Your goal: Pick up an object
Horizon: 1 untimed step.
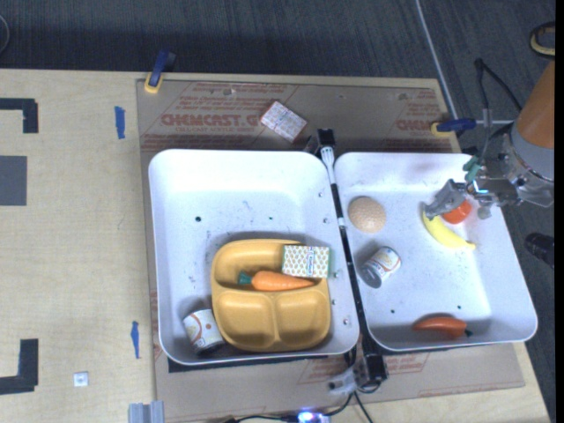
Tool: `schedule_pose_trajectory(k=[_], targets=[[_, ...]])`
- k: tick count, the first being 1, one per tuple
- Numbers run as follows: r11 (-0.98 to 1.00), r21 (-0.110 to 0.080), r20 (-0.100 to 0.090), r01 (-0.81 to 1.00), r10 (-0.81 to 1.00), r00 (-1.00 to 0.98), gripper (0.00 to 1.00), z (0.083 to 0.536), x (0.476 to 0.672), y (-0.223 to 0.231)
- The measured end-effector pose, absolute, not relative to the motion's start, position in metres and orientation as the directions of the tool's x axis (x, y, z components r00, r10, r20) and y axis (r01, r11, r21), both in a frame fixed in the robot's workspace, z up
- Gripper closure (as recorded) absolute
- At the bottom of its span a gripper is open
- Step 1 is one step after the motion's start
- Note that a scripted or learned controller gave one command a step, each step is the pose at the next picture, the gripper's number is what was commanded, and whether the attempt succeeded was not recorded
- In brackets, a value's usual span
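Resting in the right white bin, near its upper right side, a curved yellow plastic banana lies with a small orange-red object touching its upper edge. The jaws sit directly over that orange-red object, at the end of the grey arm with the orange band entering from the right; whether they are released or clenched on anything cannot be told from this angle.

Elsewhere in the right bin: a beige egg-shaped ball near the upper left, a small silver can on its side below it, and a red-orange elongated piece near the lower edge.

The left white bin holds a yellow divided tray carrying an orange plastic carrot and a small patterned carton. A small white cup with orange markings lies just beside the tray's lower left corner.

Both bins sit on a cardboard sheet on the pale wooden surface.
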<state>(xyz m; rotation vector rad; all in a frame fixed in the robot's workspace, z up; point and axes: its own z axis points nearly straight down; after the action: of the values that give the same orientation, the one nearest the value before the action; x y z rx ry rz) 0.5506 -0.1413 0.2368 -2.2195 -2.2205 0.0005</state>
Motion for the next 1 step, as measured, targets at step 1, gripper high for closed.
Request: schedule_pose_trajectory(k=[1], targets=[[0.0,0.004,-0.001,1.0,1.0,0.0,0.0,0.0861,0.5568,-0.1557]])
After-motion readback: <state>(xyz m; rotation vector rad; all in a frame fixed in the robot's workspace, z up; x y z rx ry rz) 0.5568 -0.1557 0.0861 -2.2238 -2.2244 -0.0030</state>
